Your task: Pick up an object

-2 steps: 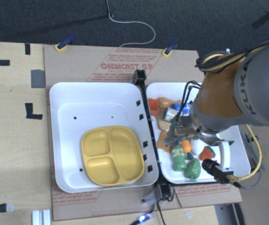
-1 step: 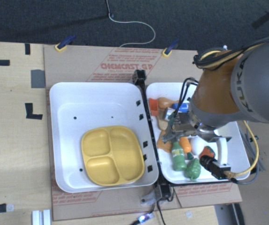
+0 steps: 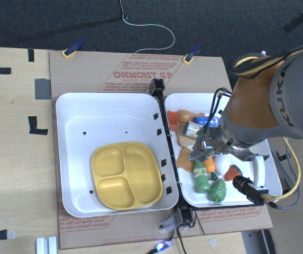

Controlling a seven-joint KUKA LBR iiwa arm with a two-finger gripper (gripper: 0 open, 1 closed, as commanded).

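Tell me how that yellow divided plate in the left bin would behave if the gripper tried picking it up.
The yellow divided plate looks like rigid moulded plastic, probably light. Lying flat, its low rim offers little grip. It might slide across the smooth left bin floor.

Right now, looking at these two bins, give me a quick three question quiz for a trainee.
1. True or false: the yellow plate lies in the left bin.
2. Which bin is the gripper over? A. left bin B. right bin
3. Fill in: the plate has ___ compartments.

Key: 1 true. 2 B, it is above the small toys, near the green bottle. 3 three.
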